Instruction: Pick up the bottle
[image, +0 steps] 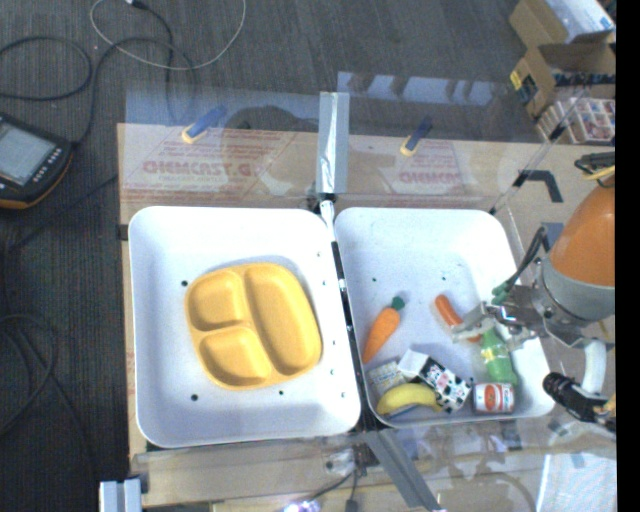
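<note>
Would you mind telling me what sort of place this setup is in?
Probably a robotics lab: two white bins on a taped bench, an arm over toy food, and a pendant with cables on carpet.

The bench (300, 165) is a pale board with faded red lettering under a clear sheet, standing on dark carpet. Two white bins lie on it side by side, their rims touching along the middle. The left bin (160, 300) and the right bin (420, 250) together take up most of the near part of the board. At the far edge, a metal strip (332, 140) stands upright just above the seam between the bins. A blue-and-yellow clip (203, 124) sits at the far left edge of the board, and a second clip (416, 138) sits at the far edge right of the strip.
</note>
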